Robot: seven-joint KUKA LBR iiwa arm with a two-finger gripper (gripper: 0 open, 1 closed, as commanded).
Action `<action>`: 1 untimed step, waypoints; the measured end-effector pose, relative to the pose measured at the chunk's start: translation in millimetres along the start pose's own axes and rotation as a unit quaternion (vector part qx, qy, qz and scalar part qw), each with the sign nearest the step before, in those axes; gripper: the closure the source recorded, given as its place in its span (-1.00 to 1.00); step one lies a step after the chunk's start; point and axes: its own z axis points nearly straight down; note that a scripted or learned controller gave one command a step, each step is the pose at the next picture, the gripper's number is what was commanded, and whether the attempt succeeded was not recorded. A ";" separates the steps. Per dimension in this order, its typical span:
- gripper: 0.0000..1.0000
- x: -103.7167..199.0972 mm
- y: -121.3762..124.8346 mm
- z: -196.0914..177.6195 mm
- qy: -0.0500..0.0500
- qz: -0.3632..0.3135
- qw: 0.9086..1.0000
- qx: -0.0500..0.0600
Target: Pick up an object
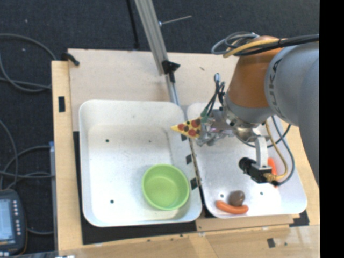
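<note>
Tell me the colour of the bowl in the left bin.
The bowl is light green, seen clearly in the camera view.

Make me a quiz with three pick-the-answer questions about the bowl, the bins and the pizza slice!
1. Where is the round green plastic bowl?
A. left white bin
B. right white bin
C. on the bare bench

2. How many shallow white bins are there?
A. one
B. two
C. four

3. What is happening with the yellow toy pizza slice?
A. it lies inside the bowl
B. it sits at the gripper's tip above the bins' shared edge
C. it lies on the floor

Answers: 1 A, the bowl sits near the left bin's front. 2 B, the left bin and right bin sit side by side. 3 B, the slice pokes out leftward from the gripper.
</note>
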 end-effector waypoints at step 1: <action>1.00 41.3 31.9 4.6 0.000 0.001 1.000 0.000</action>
